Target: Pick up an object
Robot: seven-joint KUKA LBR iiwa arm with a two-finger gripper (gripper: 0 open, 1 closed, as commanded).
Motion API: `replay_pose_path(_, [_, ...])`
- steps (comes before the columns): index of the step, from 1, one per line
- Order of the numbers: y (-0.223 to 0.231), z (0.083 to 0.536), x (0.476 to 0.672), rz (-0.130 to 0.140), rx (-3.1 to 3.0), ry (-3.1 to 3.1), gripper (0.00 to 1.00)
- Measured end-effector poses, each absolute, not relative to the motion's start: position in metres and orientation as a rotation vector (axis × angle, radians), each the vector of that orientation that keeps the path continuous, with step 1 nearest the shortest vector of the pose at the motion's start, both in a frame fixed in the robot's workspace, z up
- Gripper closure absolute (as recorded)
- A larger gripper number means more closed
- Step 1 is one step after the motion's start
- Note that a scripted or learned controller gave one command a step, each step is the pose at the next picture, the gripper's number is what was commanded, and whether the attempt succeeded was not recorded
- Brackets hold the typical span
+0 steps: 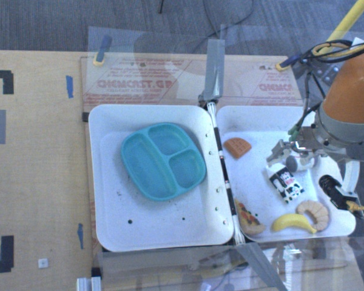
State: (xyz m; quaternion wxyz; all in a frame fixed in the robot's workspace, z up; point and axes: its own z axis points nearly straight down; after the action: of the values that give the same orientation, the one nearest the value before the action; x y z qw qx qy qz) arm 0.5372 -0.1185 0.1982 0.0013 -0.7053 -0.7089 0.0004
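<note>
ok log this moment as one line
gripper over right bin | just above black-and-white toy | nothing seen held | banana at near edge | teal plate in left bin

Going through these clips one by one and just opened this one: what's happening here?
A robot arm reaches in from the right over the right bin, its gripper low above a small black-and-white carton. Nothing is visibly between its fingers, so no object looks picked yet. The same bin also contains a banana, a croissant, a toast slice and a pizza slice. The left bin contains a blue divided plate.
</note>
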Motion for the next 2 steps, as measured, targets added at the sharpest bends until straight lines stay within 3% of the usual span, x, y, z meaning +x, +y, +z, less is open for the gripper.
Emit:
replay_pose_path(1, [-0.159, 0.089, 0.529, -0.011, -2.170, -2.283, 0.00])
replay_pose_path(2, [-0.165, 0.099, 0.528, -0.012, -2.184, -2.274, 1.00])
